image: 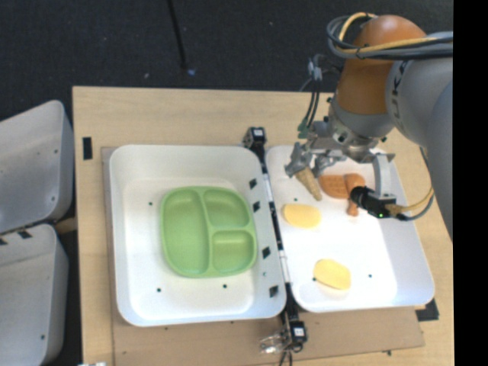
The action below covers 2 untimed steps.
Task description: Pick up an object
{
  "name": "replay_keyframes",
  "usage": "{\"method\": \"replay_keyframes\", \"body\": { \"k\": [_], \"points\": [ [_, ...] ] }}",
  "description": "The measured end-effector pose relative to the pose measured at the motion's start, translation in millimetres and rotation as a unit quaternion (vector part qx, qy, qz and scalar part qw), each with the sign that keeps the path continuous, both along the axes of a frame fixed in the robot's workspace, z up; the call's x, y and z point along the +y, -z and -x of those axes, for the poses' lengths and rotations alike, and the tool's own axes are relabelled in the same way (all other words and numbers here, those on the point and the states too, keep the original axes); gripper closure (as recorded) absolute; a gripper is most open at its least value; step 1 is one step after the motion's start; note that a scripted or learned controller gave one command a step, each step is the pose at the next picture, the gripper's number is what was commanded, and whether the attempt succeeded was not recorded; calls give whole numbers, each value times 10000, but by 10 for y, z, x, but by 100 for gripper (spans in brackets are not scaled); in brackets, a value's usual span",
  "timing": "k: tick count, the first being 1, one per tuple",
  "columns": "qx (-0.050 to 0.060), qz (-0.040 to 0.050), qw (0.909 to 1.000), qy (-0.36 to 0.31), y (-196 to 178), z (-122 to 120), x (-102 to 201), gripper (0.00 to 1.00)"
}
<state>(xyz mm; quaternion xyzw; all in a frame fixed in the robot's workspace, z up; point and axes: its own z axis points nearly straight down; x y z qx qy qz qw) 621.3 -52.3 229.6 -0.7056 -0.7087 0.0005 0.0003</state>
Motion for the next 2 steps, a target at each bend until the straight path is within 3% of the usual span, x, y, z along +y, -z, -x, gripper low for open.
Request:
{"method": "replay_keyframes", "body": {
  "k": [2],
  "points": [
    [6, -6, 10000, -10, 28, 104, 1020, 100]
  ]
}}
